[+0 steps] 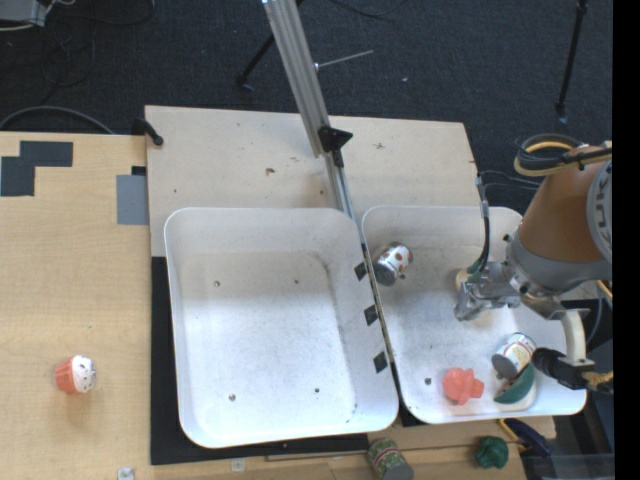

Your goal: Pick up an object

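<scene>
- Gripper (472, 301) hangs low over the right bin (430, 388), near its right-hand wall, at the end of the grey arm (570, 223) with its orange band. We cannot tell how its fingers stand; the metal tip reads as one blurred grey mass from this slant, and we see nothing between them.
- Camera view, right bin: we count four things inside. A small can with a red-and-white label (393, 262) lies on its side near the divider, toward the far end of the bin, well apart from the gripper.
- A second can (514, 355) lies tilted near the bin's front right corner, below the gripper and apart from it.
- A dark green object (518, 389) sits just beside that second can, against the front right corner.
- A pink-red lump (462, 385) rests on the bin floor near the front rim, left of the green object.
- Left bin (200, 268): white floor with scattered dark specks.
- Between the bins we note a metal rail (300, 63) running from the far edge of the bench down along the divider.
- Outside the bins: a small red-and-white object (76, 374) sits on the wooden table (60, 268) at left, well apart from both bins.
- Below the front rim of the right bin, another can (385, 457) and a green object (490, 452) lie on the bench edge.
</scene>
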